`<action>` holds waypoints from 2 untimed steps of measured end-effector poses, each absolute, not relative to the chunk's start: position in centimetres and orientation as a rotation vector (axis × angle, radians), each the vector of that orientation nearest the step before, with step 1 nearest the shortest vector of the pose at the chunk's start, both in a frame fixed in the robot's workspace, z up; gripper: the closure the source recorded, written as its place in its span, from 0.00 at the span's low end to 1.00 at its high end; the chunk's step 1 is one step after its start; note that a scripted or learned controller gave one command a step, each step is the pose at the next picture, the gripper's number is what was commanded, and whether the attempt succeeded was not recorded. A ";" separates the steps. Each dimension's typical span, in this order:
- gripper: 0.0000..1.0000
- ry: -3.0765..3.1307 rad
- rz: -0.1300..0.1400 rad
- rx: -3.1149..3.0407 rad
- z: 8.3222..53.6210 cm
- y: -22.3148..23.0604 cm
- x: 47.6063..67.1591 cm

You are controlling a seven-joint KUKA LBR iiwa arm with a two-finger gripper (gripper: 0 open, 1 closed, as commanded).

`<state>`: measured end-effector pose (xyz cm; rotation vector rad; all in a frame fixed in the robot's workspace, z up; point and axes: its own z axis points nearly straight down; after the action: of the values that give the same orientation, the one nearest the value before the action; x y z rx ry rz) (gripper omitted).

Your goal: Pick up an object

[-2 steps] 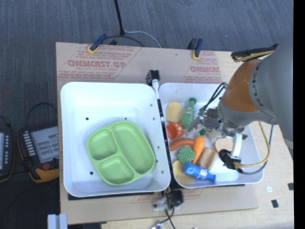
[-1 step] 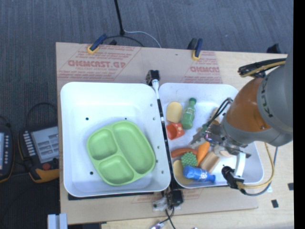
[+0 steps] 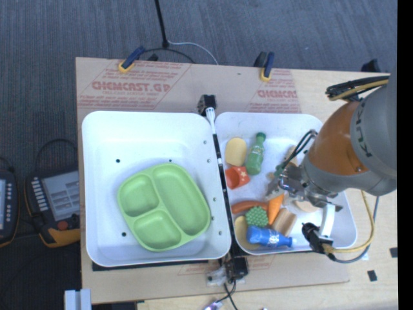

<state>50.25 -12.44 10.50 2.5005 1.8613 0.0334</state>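
Toy foods (image 3: pixel 257 152) crowd right bin (image 3: pixel 335 237); green tray (image 3: pixel 164 206) fills left bin (image 3: pixel 103 173).

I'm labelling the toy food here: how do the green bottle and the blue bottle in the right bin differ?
The green bottle lies near the far end of the right bin, beside a yellow piece; the blue bottle lies at the near wall. The green one points lengthwise away from the camera, the blue one crosswise. Both lie flat, apart from the gripper.
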 end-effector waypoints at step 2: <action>1.00 2.039 0.026 2.388 9.6 -17.0 50.8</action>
<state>50.76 -16.99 9.59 2.3877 2.0388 0.0261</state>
